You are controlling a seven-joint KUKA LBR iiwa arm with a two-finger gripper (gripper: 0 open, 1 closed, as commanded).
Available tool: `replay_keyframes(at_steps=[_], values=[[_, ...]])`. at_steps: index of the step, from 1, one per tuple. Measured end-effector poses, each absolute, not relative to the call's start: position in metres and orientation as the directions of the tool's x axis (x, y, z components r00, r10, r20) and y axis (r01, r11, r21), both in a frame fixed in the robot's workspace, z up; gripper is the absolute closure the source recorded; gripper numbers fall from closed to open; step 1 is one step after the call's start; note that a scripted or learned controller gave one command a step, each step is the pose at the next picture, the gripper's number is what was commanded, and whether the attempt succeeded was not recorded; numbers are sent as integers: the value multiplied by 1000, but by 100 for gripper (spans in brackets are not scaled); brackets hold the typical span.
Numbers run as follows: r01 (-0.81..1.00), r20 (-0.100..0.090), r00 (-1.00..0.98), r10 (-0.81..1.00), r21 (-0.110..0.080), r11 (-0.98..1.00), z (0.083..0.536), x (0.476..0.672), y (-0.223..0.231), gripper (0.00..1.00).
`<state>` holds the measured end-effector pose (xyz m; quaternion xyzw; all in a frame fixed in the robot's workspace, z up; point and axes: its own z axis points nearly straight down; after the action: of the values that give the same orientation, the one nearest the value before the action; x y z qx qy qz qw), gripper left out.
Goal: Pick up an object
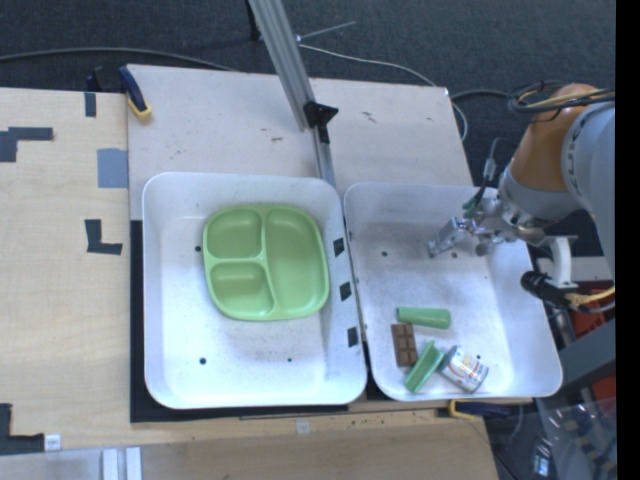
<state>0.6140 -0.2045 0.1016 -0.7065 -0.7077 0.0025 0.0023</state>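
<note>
Gripper [447, 240] blurred above right bin [520, 298], grasp unclear.

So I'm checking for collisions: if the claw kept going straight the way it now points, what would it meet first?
The claw points left and somewhat down over the right bin. It would probably meet that bin's bare floor first, well short of the green stick. Its height is unclear from above.
</note>
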Motion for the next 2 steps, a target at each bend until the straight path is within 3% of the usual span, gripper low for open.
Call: replay_keyframes(at_steps=[1,2], values=[[1000,-2,-3,1000,-2,3,88,614,-204,0],[1000,-2,-4,1000,-2,4,98,614,-203,100]])
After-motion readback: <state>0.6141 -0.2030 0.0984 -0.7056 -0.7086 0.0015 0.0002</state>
